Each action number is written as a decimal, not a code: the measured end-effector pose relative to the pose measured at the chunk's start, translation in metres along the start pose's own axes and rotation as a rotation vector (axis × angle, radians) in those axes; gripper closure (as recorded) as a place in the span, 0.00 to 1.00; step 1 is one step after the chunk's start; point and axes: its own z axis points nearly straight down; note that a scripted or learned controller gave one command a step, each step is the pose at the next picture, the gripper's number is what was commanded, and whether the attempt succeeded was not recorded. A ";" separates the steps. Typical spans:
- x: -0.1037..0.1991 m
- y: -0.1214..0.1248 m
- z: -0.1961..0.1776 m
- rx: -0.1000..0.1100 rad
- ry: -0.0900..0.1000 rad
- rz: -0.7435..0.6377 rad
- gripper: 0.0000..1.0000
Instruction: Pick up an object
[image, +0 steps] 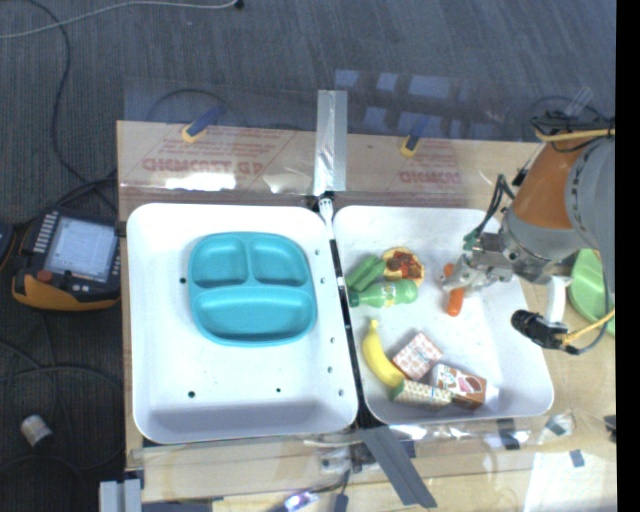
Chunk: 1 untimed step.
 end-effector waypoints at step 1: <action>0.045 0.010 -0.129 -0.005 -0.007 -0.002 1.00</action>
